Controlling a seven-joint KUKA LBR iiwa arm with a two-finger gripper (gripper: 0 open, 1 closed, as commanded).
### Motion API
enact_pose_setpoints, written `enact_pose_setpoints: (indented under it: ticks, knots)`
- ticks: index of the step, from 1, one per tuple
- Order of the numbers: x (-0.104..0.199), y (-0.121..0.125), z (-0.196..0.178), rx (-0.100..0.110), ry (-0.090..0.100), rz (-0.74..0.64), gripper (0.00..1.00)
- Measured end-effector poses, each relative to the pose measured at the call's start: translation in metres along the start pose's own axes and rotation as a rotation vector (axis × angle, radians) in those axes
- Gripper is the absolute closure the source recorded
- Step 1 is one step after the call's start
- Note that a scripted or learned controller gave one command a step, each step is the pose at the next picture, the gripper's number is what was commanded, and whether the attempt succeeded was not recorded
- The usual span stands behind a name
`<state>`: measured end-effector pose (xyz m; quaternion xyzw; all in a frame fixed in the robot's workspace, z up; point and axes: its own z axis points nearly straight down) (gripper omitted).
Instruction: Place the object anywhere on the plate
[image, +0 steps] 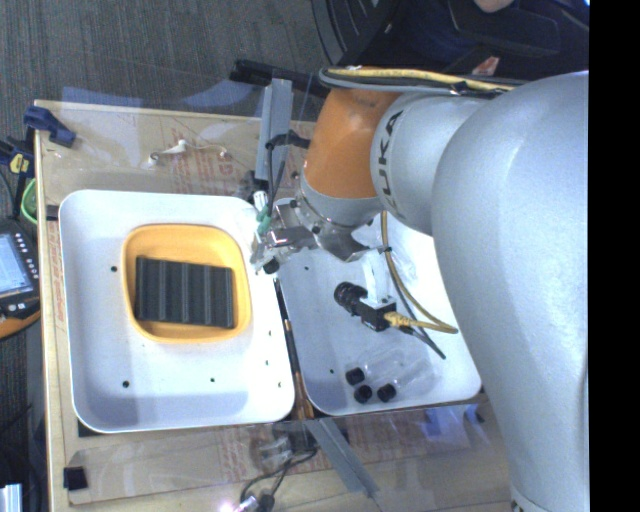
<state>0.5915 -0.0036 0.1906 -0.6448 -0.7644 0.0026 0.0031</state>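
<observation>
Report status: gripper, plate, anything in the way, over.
Gripper over the seam between the bins, at the yellow square plate's right edge. Plate in left white bin, dark ridged insert on it. Small black objects in right white bin.

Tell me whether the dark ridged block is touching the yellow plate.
Touching. The camera view shows the dark ridged block lying flat inside the yellow plate in the left bin, with the plate's rim showing around it.
</observation>
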Motion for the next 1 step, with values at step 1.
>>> enact_pose_setpoints:
  ticks: [1]
  knots:
    - [-0.0002,0.0001,-0.0002,0.0,0.0,0.0,0.0]
